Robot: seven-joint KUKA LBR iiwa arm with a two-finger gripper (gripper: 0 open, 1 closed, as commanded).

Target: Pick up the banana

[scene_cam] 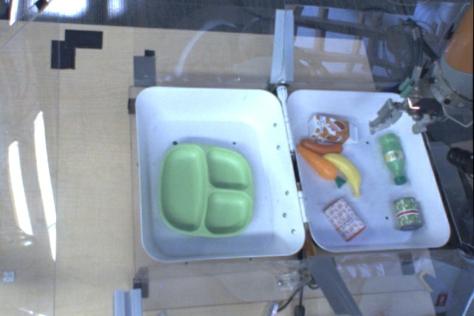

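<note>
one yellow, curved banana (348,172) touching a carrot (318,160) in the right bin (437,229); hand (400,117) released, apart.

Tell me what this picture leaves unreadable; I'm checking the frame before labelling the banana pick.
- Gripper: small and blurred in the camera view; finger state unclear.
- Arm: cut off by the right edge.
- Banana: its left side touches the carrot; which overlaps which is unclear.
- Print on the bottle, can, small box and snack bag: too small to read.
</note>
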